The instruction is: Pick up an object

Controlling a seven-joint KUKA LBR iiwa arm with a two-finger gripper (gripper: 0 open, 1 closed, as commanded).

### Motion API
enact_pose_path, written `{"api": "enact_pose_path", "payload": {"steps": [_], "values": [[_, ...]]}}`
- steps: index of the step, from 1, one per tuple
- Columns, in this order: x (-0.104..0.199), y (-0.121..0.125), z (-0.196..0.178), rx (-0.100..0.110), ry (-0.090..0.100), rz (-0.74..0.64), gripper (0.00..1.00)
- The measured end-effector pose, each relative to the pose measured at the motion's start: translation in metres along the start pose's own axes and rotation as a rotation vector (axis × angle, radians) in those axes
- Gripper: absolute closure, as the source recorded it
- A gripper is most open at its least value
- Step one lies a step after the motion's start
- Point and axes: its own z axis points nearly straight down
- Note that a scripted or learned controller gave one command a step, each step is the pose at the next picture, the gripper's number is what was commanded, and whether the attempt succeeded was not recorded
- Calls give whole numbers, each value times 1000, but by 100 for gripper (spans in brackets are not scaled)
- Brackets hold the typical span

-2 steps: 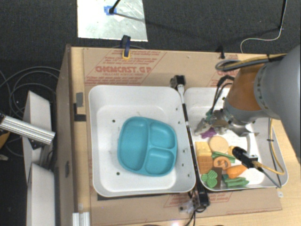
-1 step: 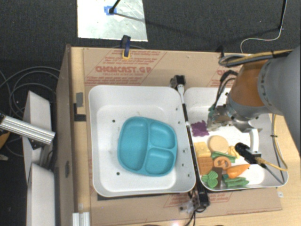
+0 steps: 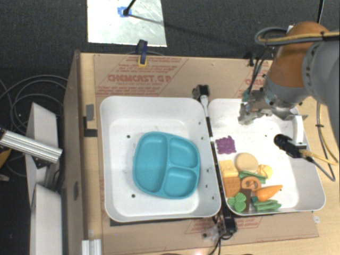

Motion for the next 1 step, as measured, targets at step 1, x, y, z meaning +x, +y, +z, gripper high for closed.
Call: {"api": "enact_pose_path", "payload": {"steps": [1], "values": [[-1, -2, -5, 7, 0, -2, 100]]}}
